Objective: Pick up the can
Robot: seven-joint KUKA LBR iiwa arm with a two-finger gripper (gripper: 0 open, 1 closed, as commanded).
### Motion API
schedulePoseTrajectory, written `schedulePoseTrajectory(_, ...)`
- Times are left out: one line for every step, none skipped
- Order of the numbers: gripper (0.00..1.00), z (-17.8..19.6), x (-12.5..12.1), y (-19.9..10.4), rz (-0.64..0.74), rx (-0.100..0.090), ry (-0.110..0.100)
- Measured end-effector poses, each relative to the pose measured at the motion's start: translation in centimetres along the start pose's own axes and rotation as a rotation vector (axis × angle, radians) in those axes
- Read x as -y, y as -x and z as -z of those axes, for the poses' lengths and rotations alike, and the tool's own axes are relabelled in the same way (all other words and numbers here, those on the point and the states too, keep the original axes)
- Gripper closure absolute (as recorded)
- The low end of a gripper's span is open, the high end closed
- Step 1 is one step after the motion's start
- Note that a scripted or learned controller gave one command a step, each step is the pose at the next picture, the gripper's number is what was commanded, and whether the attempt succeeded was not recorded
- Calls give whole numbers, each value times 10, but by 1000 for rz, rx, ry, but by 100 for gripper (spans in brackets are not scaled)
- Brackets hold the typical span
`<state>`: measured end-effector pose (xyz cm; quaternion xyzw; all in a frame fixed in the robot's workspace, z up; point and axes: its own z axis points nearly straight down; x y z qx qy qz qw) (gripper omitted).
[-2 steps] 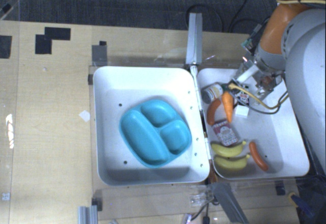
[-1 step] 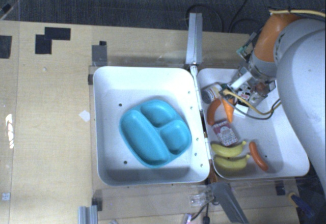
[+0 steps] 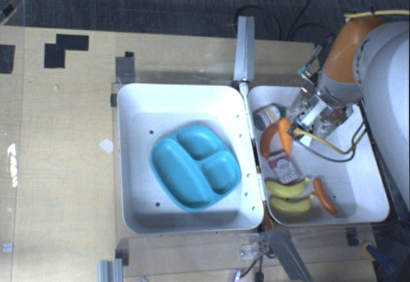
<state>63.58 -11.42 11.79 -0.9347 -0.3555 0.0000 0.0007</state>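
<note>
Camera view, task entry: small silver metal can (image 3: 268, 115) lying on its side in the right white plastic bin (image 3: 365, 200), far-left corner beside an orange carrot (image 3: 284, 136), long axis seemingly left-right, open end seemingly leftward; not yet lifted; end effector (image 3: 306, 125) right of the can, grip state indeterminable.
</note>
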Motion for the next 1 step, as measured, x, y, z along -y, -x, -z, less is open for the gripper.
schedulePoseTrajectory(0,-29,-7,-9,-219,-2,4)
